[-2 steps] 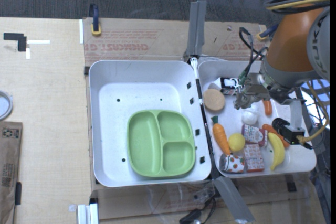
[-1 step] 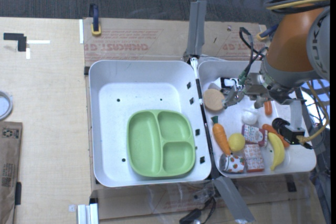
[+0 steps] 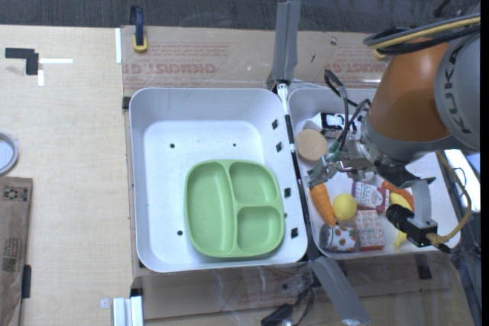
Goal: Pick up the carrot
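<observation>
The carrot [image 3: 322, 203] is a short orange piece lying on the floor of the right bin [image 3: 299, 104], close to its left wall and pointing towards the front. My gripper [image 3: 326, 171] hangs just behind the carrot's rear end, low in the bin, under the grey arm with its orange band [image 3: 412, 99]. Cables and the wrist body hide much of the tool. The carrot rests on the bin floor and nothing is lifting it.
A yellow lemon-like ball [image 3: 344, 206] touches the carrot's right side. A tan round item [image 3: 310, 143] lies behind the gripper. Red-and-white packets [image 3: 368, 227] and other small food items crowd the front right. The left bin [image 3: 153, 164] holds a green divided plate [image 3: 234, 208].
</observation>
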`<state>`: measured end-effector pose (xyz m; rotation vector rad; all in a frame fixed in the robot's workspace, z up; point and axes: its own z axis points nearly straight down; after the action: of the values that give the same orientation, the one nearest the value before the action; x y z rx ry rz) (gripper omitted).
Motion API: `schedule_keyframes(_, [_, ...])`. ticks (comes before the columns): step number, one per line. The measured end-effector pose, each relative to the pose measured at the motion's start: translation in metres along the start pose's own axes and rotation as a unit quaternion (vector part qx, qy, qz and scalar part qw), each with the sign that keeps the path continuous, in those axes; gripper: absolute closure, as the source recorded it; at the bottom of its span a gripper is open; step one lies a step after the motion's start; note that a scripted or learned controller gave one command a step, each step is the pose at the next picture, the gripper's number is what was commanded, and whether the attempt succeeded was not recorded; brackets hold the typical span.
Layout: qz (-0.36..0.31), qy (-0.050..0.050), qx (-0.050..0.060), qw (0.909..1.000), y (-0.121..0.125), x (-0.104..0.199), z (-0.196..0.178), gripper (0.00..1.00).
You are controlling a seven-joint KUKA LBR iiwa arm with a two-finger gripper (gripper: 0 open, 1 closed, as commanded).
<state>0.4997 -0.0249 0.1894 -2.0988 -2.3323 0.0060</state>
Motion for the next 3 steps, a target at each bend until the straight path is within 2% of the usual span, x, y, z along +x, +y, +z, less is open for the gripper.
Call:
schedule_keyframes(1, [-0.004, 0.0, -0.001, 1.0, -0.027, -0.046, 0.0, 0.0])
schedule_keyframes(2, [0.008, 0.0, -0.001, 1.0, 0.011, -0.092, 0.029, 0.0])
schedule_keyframes(3, [-0.035, 0.001, 0.0, 0.9994, -0.03, -0.067, 0.062, 0.0])
